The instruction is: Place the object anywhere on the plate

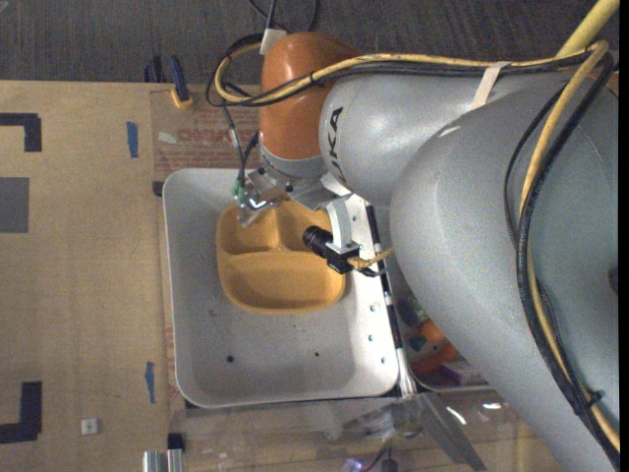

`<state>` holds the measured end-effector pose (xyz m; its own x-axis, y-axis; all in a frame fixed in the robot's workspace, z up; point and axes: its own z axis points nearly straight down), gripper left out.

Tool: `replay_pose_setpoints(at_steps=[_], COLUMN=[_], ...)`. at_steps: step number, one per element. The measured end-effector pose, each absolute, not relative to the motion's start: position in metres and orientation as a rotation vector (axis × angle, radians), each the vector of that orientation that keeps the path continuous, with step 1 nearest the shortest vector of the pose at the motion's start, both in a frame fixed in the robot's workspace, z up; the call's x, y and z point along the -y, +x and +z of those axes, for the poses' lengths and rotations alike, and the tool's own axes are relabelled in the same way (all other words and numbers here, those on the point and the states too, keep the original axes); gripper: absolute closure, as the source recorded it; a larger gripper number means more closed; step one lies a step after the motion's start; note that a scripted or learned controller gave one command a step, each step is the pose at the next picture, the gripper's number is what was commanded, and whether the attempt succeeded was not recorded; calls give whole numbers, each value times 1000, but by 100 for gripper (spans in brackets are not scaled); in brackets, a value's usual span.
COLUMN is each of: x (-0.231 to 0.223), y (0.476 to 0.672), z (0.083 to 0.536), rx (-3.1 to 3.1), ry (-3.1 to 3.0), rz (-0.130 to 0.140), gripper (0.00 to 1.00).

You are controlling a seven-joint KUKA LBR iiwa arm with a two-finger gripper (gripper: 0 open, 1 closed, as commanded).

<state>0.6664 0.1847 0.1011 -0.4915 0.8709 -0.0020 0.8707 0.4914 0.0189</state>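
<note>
A yellow divided plate [275, 268] is seen lying in the white bin [197, 303], toward the bin's far edge and nearer its right wall than its left. The arm [452, 165], grey with an orange band [295, 91], is extended in from the right across the bin's far right corner. The gripper [254, 203] is positioned over the plate's far left compartment, at its far rim. Whether the gripper is open or closed cannot be told, and the object to be placed cannot be made out at the tool. A second bin [442, 362] is partly hidden under the arm, with coloured items in it
</note>
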Motion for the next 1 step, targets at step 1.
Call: replay_pose_setpoints(at_steps=[1], x=[-163], y=[668], z=[239], rx=[-3079], ry=[585], rz=[6], gripper=[100])
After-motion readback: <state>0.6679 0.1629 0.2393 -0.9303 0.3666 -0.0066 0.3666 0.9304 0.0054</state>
